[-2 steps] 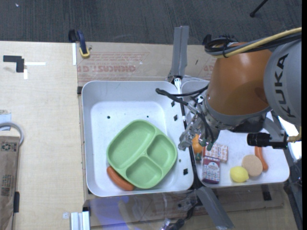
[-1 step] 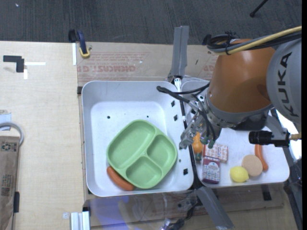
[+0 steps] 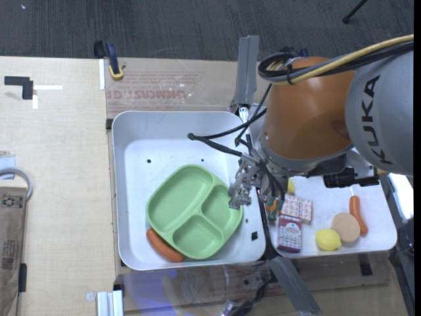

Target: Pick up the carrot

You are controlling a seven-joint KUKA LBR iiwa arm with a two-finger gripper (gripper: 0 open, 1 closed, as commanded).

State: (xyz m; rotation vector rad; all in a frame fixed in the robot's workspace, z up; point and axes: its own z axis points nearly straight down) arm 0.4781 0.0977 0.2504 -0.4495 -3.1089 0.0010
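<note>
The claw hangs low over the left bin, at the right edge of the green divided plate that lies tilted in that bin's middle; whether it is open or closed I cannot tell, since its tip is small and blurred against the plate. Nothing is visibly held in it. The carrot lies in the right bin, near that bin's right side, well apart from the claw and across the wall between the two bins. Just beside the carrot sits a round tan piece, then a yellow lemon-like fruit, with two small printed boxes nearer the dividing wall. An orange sausage-shaped item lies in the left bin, tucked against the plate's lower left rim. The arm's orange band covers much of the right bin's upper part.
</note>
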